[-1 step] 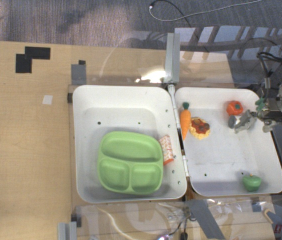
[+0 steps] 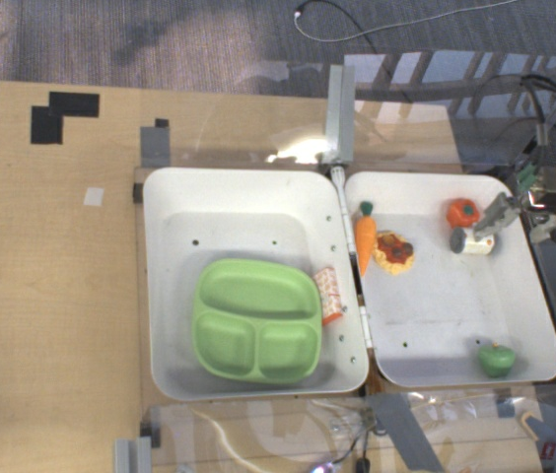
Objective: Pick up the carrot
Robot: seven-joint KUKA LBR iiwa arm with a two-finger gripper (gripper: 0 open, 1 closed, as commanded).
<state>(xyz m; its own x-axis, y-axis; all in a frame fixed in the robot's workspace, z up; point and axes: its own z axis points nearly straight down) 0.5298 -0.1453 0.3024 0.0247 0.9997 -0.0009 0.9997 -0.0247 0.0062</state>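
Below me, the tabletop [image 2: 51,264] bears two white bins. The left bin [image 2: 170,215] holds a green divided plate [image 2: 256,318] and a small packet [image 2: 328,294]. The right bin [image 2: 436,333] holds the carrot [image 2: 365,241] against its left wall, pizza [image 2: 394,252] beside it, a tomato [image 2: 462,212] and a green pepper [image 2: 496,360]. My claw [image 2: 485,230] hovers near the tomato; whether it grips, I cannot tell.

My bins [image 2: 258,190] look smooth matt white plastic; green tray [image 2: 256,318] glossy plastic; carrot [image 2: 365,240] smooth; bench [image 2: 51,294] matt wood.
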